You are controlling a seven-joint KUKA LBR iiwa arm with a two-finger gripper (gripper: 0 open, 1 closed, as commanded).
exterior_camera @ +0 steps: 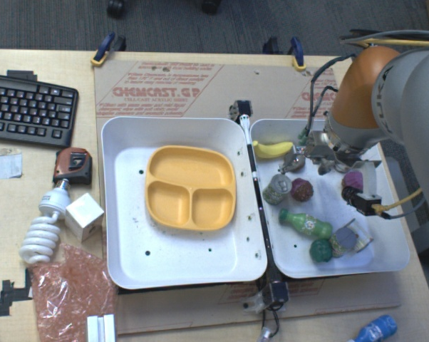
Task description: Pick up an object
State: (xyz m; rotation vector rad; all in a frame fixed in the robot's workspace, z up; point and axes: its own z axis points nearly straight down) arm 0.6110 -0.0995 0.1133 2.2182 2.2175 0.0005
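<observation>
Hovering over the far end of the right bin [385,262], the gripper [311,155] hangs low among the objects; whether it is wide, narrow or holding anything cannot be told; a yellow banana [273,149] lies just left of it; a grey lump [277,189] and a dark red ball [301,189] sit just nearer the camera; beyond those lie a green bottle [306,224] and a green ball [321,250]; the left bin [122,212], well to its left, holds a yellow divided plate [191,187].
</observation>
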